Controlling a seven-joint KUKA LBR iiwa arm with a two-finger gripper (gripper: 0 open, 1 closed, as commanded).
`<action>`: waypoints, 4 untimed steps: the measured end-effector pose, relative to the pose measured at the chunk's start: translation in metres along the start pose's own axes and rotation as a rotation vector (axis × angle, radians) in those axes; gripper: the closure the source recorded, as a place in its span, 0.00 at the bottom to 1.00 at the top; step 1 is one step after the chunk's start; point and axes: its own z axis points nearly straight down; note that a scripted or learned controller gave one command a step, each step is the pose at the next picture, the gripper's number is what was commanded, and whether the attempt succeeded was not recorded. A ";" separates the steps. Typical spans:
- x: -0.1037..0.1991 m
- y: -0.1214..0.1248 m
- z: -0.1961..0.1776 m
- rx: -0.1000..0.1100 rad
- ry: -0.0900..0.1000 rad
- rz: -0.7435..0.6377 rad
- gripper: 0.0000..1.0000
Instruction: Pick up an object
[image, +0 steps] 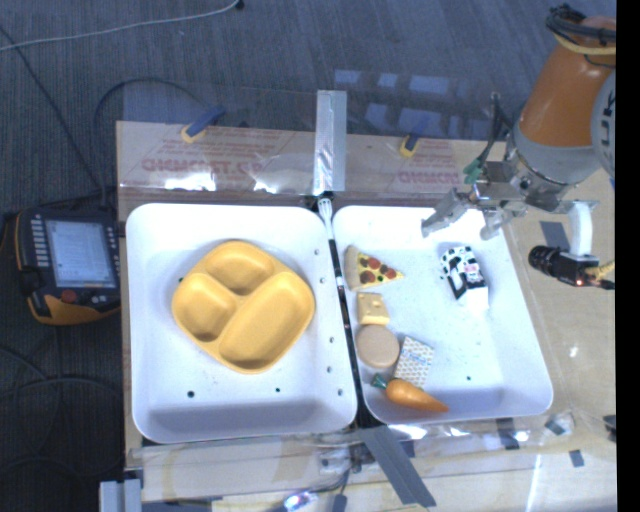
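The right bin (505, 375) holds several toy foods. A black-and-white cow figure (462, 271) lies near its back right. Along the bin's left side sit a pizza slice (372, 268), a pale yellow block (372, 307), a round tan biscuit (378, 346), a patterned cracker (416, 361) and an orange carrot (411, 396). My gripper (466, 221) hovers over the back edge of this bin, just behind the cow. It is open, its fingers spread wide with nothing between them.
A yellow three-part plate (243, 303) fills the middle of the left bin (150, 390). A raised divider (340, 300) separates the two bins. A teach pendant (68, 265) lies off the bench to the left.
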 end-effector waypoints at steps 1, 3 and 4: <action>-0.077 -0.001 0.053 0.002 -0.005 0.033 0.00; -0.073 0.020 0.164 0.003 0.003 0.088 1.00; -0.023 0.012 0.054 0.001 -0.002 0.213 1.00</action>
